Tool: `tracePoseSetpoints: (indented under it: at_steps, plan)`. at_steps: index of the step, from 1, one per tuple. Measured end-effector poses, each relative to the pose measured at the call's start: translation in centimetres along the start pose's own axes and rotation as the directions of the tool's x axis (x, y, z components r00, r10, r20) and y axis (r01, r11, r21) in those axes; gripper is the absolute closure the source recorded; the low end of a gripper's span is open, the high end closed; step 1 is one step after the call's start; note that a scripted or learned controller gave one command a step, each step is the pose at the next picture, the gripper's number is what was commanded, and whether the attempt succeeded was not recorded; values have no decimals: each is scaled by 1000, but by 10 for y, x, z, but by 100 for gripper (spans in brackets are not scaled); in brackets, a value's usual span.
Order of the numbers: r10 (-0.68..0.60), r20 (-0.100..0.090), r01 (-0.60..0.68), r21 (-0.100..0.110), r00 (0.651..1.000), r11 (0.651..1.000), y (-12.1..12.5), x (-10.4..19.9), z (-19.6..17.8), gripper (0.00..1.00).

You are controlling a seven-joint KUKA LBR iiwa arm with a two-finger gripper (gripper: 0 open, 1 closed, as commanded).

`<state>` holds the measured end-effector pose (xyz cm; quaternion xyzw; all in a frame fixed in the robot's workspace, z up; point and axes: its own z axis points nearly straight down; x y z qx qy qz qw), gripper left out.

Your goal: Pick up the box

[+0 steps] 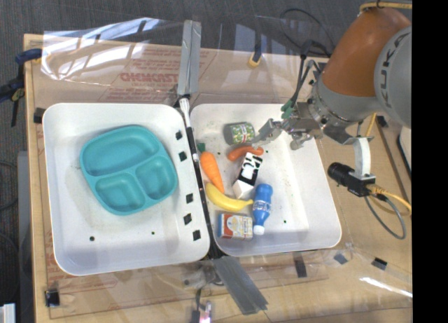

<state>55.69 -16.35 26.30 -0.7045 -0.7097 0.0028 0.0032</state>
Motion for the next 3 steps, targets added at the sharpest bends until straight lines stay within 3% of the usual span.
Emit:
tracePoseSetpoints:
  at_steps: [1, 2, 3]
  plan:
    - [172, -1, -172, -7, 985, 985, 24, -8, 160, 0]
    - [168, -2, -168, -6, 986, 986, 25, -7, 150, 100]
    - [161, -2, -161, -8, 987, 987, 45, 48, 55, 100]
